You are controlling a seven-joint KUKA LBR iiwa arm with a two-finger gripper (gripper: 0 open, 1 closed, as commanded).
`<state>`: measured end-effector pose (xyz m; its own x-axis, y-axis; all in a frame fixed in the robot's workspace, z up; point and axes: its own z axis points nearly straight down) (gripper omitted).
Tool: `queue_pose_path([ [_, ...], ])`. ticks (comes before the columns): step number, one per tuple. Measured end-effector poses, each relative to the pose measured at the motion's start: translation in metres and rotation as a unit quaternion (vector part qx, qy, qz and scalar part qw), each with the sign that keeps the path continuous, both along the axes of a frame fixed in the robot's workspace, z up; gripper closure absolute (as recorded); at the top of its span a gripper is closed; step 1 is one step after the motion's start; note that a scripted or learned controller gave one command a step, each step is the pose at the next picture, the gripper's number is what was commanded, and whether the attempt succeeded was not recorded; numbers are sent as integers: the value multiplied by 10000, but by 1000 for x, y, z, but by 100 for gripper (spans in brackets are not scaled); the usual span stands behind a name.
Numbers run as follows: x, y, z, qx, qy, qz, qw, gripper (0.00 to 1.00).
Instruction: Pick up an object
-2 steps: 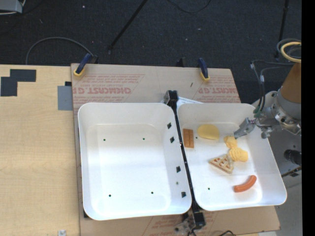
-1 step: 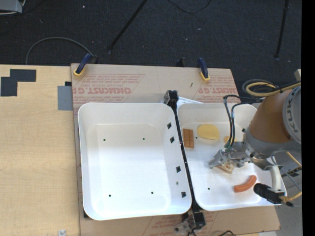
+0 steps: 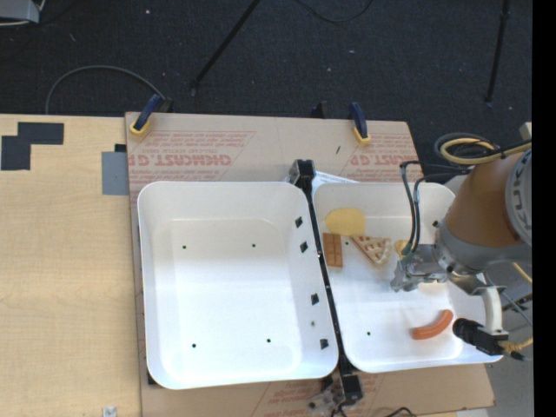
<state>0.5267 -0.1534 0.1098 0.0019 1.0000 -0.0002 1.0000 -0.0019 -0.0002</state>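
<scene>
**Gripper low in the right bin, nothing picked yet**

Dark floor with cables and stand legs is seen behind a cardboard-covered surface [image 3: 261, 150], where two white bins are clamped side by side. All the objects are found in the right bin [image 3: 382, 346]: a yellow rounded piece [image 3: 346, 221] near the top, a brown waffle-like block [image 3: 334, 250] against the divider, a triangular pizza-like slice [image 3: 372, 248] beside it, and an orange sausage-shaped piece [image 3: 431, 326] lower down, well apart from the rest. The gripper [image 3: 408, 276] is seen low over the bin floor just right of the slice; whether it's wide or narrow can't be told from this angle, and nothing is seen held.

The pieces are judged to be light toy food, probably smooth plastic and a bit slippery. The sausage would likely be best taken across its narrow middle, since it's isolated and could roll if nudged at an end. The slice looks flat, so its edges would be harder to get under
</scene>
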Motion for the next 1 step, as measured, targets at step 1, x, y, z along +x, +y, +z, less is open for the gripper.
queue_pose_path([
  [1, 54, 48, 84, 1, -40, 34, 10000, 100],
])
